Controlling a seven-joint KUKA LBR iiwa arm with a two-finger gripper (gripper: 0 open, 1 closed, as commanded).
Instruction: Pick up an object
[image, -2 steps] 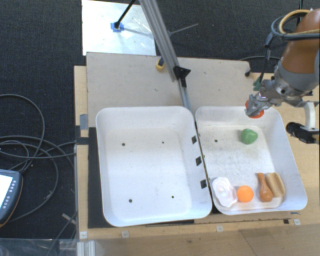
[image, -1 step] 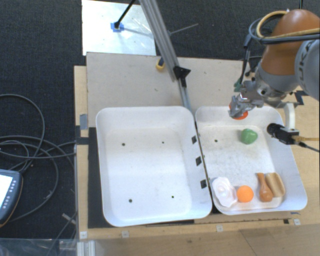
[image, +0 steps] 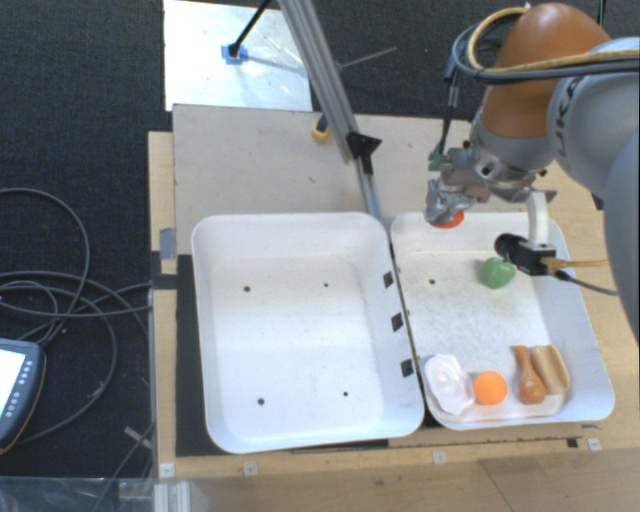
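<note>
The left bin (image: 300, 330) has only its white floor and a few dark specks to offer, so any pick has to come from the right bin (image: 470, 310). Along that bin's near edge sits a row: a pale, translucent white piece (image: 447, 383) at the left corner, an orange ball (image: 490, 388) just beside it, then a brown drumstick-shaped toy (image: 527, 376) touching a tan bun-like piece (image: 551, 367), both with their long axes running roughly from the bin's near edge toward its far one.

Further back, a small green object (image: 496, 272) rests near the right wall, just beside a black fitting with a cable.

The gripper (image: 445, 212) hangs over the far left corner of the right bin. Something red-orange shows at its tip (image: 447, 219) — whether that is a held object or part of the tool I cannot tell, nor whether the fingers are spread or closed.

The nearest candidate is the green object, which lies to the gripper's right and a little toward the near edge; the near-edge row is well apart from it — a longer reach.
</note>
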